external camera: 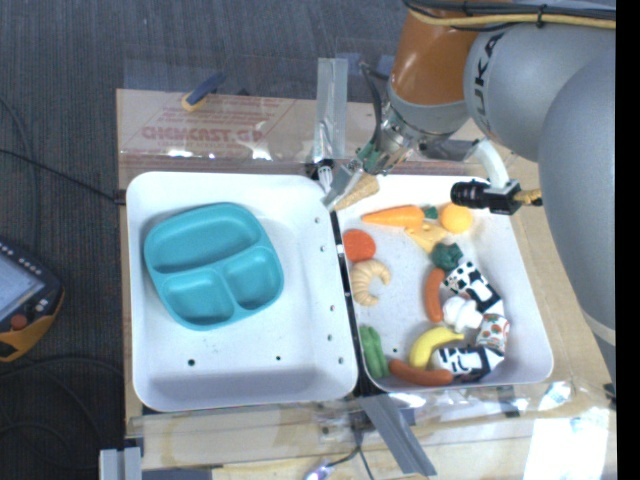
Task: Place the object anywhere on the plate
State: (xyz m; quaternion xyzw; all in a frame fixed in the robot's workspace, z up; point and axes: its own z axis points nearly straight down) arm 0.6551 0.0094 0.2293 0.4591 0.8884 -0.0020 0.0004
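Dark grey carpet lies all around a wooden bench point(200, 118) that holds two white bins. Over the far edge of the right bin point(530, 298) hangs the pincer point(352, 180), at the end of the big grey arm point(540, 68) with its orange band point(445, 28). Something tan and pointed, maybe a cone-shaped toy point(360, 188), sits right at the pincer's tip. I cannot tell if the pincer is open or closed, or if it really holds that piece.

Just near of the pincer, inside the right bin, lies a toy carrot point(395, 215) with a green top. Right of it sits a small orange ball point(457, 218). Near the carrot rests a round red-orange piece point(359, 245), and near that a tan croissant point(368, 280). More toy food fills the near part of this bin: a yellow banana point(435, 342), a green vegetable point(372, 349), a long red one point(420, 373), and some black and white pieces point(470, 288).

Left of all this is the left bin point(290, 368). A blue plate point(213, 263) with three sections lies in it, toward its far left side. Nothing lies on the plate. Far to the left, on the carpet, rests a black and orange gadget point(22, 303).
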